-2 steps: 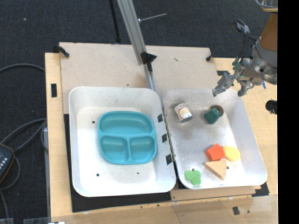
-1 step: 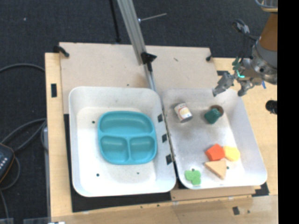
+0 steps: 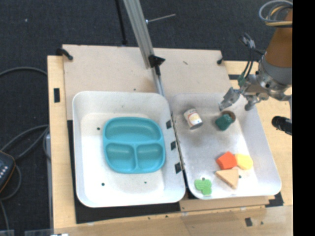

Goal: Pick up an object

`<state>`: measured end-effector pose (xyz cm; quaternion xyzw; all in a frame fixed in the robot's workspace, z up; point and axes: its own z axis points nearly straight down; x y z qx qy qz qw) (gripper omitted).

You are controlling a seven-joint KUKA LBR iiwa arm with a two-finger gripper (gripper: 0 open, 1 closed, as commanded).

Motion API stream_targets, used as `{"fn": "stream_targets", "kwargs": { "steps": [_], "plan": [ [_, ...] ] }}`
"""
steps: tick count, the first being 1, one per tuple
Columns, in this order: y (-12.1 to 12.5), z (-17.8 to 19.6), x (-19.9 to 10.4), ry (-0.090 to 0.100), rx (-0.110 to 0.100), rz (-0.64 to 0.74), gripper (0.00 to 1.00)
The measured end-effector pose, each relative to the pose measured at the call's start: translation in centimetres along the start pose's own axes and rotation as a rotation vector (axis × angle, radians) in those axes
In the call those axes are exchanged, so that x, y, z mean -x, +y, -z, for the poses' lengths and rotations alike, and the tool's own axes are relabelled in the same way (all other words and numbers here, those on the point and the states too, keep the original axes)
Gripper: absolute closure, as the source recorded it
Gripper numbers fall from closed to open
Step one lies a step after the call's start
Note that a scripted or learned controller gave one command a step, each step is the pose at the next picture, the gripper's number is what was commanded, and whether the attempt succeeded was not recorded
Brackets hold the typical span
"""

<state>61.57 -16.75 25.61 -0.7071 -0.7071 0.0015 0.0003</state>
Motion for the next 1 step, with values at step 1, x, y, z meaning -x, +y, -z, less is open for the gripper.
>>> {"fn": "stream_targets", "kwargs": {
  "steps": [1],
  "plan": [
    [-0.39, -4.3, -0.13, 0.0, -0.001, 0.0, 0.0]
  ]
}}
